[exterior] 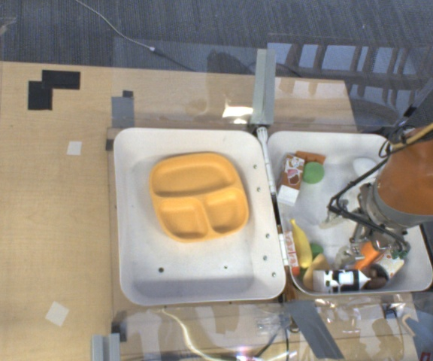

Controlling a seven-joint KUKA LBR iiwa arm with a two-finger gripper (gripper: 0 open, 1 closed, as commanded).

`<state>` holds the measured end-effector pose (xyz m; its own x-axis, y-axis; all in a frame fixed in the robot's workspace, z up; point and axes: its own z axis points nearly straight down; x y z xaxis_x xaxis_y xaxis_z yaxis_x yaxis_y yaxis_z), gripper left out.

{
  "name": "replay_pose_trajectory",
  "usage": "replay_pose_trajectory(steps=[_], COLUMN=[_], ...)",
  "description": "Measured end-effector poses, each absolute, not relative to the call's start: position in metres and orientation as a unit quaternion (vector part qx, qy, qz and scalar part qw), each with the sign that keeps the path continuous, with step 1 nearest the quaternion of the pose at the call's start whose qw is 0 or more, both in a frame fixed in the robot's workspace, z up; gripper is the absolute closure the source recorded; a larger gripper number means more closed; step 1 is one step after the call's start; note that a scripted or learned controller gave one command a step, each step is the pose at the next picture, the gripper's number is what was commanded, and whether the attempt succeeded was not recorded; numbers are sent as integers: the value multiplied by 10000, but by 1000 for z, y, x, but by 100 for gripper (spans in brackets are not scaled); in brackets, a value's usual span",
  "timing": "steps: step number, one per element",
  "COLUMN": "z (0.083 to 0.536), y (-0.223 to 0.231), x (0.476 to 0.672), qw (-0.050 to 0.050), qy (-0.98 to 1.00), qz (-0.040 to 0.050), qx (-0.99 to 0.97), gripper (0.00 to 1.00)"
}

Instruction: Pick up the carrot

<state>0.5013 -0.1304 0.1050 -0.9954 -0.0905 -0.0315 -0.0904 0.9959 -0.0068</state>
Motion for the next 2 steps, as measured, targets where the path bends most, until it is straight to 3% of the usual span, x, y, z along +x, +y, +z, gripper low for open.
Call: replay_pose_trajectory(steps=[2], z=[93], y=[-143], x=[508], qw=[149], qy=[9995], qz=[-22], qx=[-288], gripper=[0])
